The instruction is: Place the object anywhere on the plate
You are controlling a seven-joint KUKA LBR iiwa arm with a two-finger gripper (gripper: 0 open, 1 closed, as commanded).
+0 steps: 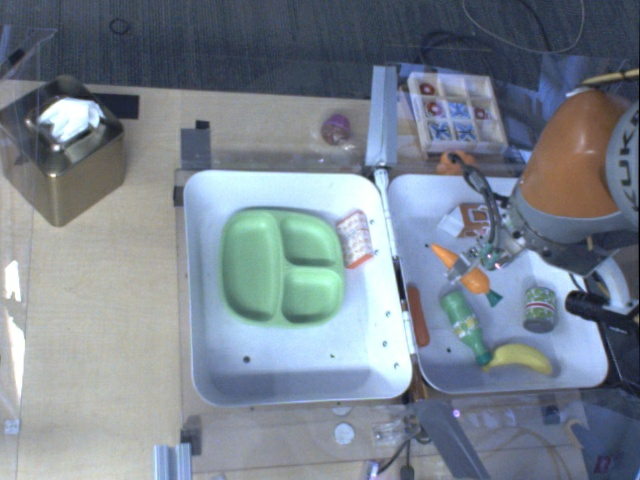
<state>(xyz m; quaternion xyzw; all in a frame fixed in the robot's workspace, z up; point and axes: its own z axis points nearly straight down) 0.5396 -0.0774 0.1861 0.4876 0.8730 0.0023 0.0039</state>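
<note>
Gripper (487, 258) over the right bin (590, 368) (jaws' state unclear); green plate (280, 266) lies open, well apart.

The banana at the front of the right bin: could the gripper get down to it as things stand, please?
Probably yes. The banana lies uncovered, apart from the can, though the green bottle nearly touches its left end; the gripper is close above.

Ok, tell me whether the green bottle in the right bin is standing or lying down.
Lying down. The green bottle rests on its side on the right bin's floor, its length running diagonally, one end near the banana.
</note>
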